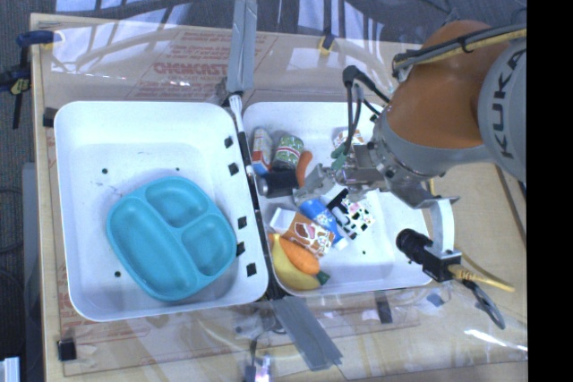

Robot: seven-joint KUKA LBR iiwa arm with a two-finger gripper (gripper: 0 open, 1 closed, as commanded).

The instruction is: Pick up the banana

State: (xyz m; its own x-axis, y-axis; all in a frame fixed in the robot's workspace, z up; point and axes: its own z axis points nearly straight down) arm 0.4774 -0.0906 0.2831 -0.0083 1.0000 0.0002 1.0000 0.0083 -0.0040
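The banana (286, 272) is yellow and lies in the near left corner of the right bin (394, 275). An orange carrot-shaped toy (302, 258) rests across its top and hides part of it. My gripper (333, 182) hangs over the middle of the right bin, above a pile of small items and up and to the right of the banana. It is apart from the banana. The grey and orange arm (448, 103) covers the bin's right side.
A blue divided plate (172, 237) lies in the left bin (72, 131). Crowded in the right bin are a small can (288, 149), a bottle (260, 146), a blue packet (318, 215), an orange-brown packet (310, 234) and a black-and-white spotted item (355, 220).
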